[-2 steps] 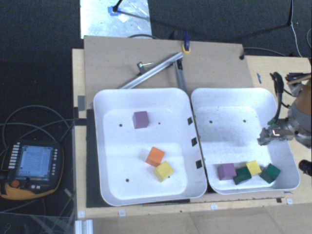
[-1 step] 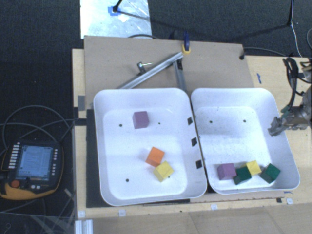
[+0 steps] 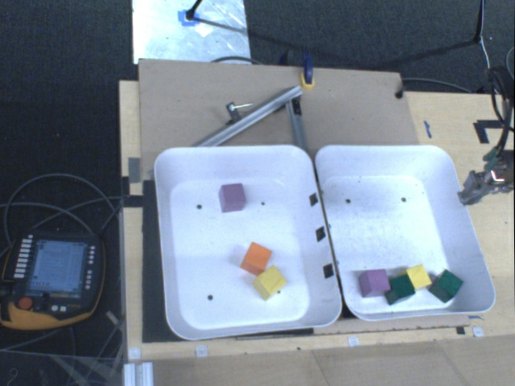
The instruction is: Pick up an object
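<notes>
White bins (image 3: 241, 163) on the tabletop (image 3: 362, 95) keep the little blocks (image 3: 256, 258) together for picking; the end effector (image 3: 481, 183) waits beside the right bin's edge; I cannot tell its state.

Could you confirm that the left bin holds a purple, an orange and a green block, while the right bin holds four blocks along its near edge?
Not quite: the third block in the left bin is yellow, not green, as the camera view shows. It lies beside the orange block, with the purple block farther back. The right bin does hold four blocks along its near edge.
</notes>
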